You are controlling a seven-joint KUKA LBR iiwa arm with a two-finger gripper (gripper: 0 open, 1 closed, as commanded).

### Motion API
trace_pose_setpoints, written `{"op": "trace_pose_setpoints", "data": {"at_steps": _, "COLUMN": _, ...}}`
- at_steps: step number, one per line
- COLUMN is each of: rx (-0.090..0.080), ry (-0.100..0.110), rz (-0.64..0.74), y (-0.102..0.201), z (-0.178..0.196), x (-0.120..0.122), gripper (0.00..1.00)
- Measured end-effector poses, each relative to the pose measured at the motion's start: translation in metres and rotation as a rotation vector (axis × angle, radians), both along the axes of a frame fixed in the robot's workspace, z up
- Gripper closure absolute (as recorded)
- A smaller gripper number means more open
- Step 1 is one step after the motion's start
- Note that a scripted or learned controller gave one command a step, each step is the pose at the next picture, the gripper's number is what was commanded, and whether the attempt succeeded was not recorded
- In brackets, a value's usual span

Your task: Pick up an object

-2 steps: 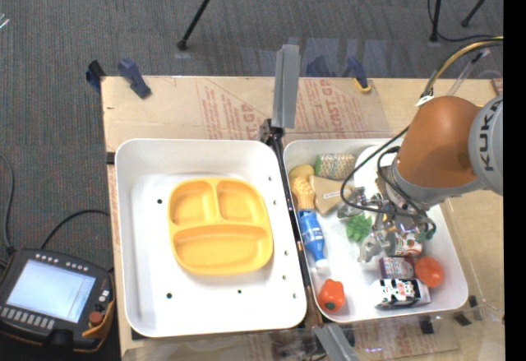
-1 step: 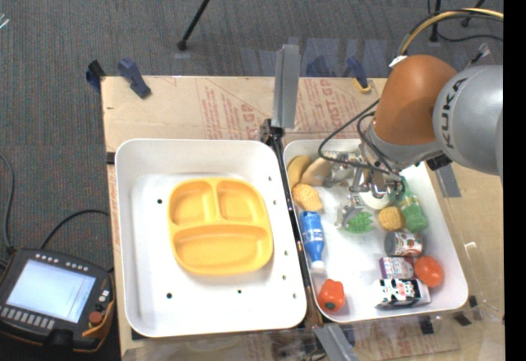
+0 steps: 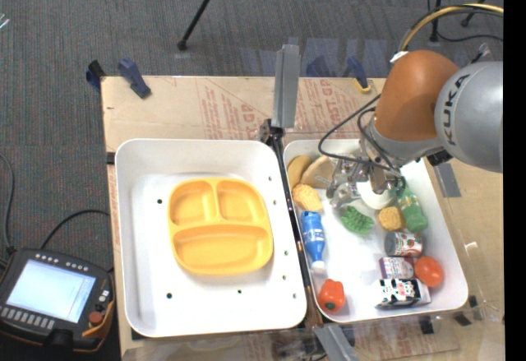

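One blue bottle [image 3: 312, 237] lies lengthwise, white cap toward near rim.

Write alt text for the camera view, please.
The gripper hangs low over the right bin, above mixed toy food, a blue bottle and small cartons. The left bin holds a yellow divided plate.

The grey arm [image 3: 481, 113] reaches in from the right, its orange band [image 3: 415, 96] bulging above the wrist. The gripper [image 3: 362, 182] points down at the far part of the right side, tilted leftward.
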State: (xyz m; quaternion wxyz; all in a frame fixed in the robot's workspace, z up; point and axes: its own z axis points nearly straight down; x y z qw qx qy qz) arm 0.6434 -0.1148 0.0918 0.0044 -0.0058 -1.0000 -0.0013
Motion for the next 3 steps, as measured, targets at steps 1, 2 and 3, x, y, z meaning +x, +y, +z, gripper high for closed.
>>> {"op": "trace_pose_setpoints", "data": {"at_steps": 1, "rx": -0.002, "ry": -0.005, "rz": -0.202, "y": 0.026, "z": -0.007, "x": -0.01, "gripper": 1.0}}
{"op": "trace_pose_setpoints", "data": {"at_steps": 2, "rx": 0.0, "ry": -0.007, "rz": 0.126, "y": -0.061, "z": -0.006, "x": -0.039, "gripper": 1.0}}
{"op": "trace_pose_setpoints", "data": {"at_steps": 3, "rx": 0.004, "ry": -0.004, "rz": 0.127, "y": -0.059, "z": -0.008, "x": -0.04, "gripper": 0.0}}
